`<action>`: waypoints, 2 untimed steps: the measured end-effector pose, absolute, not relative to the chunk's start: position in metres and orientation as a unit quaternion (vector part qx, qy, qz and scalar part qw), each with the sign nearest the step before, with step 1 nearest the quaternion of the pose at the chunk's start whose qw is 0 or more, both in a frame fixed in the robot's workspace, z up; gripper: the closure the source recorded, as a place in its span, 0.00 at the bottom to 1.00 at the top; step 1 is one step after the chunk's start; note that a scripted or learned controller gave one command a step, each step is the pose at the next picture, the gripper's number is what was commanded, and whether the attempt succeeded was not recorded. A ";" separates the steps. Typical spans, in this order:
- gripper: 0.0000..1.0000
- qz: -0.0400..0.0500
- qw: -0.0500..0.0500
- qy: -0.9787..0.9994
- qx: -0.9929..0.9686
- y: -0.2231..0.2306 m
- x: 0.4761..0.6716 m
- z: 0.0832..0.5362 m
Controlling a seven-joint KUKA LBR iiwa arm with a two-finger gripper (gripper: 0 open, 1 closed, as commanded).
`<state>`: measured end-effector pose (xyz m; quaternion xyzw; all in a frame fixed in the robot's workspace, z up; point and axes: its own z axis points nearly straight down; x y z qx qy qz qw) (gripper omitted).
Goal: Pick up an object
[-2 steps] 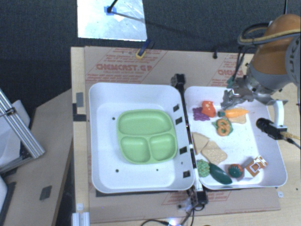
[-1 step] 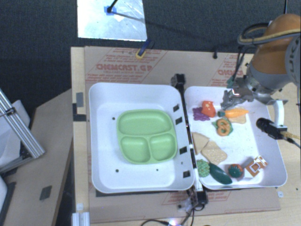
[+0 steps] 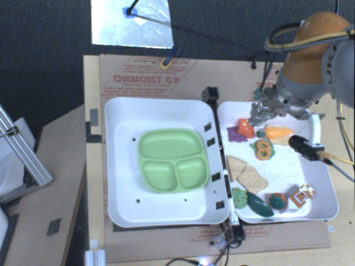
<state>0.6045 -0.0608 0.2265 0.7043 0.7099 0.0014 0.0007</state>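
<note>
Pick not yet made: gripper hangs low over right bin, just above red toy and carrot. Cannot tell its state; nothing seen held. Grasp and lift remain.

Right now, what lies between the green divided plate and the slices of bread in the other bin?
In the camera view, the two bins' adjoining walls with black clips lie between the green divided plate and the bread slices; otherwise bare white bin floor.

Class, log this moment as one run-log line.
arm: over right bin | gripper: beside red toy | green tray: left bin | grasp: none seen
</note>
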 end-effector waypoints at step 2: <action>1.00 0.000 0.000 0.707 0.707 -0.058 0.595 0.214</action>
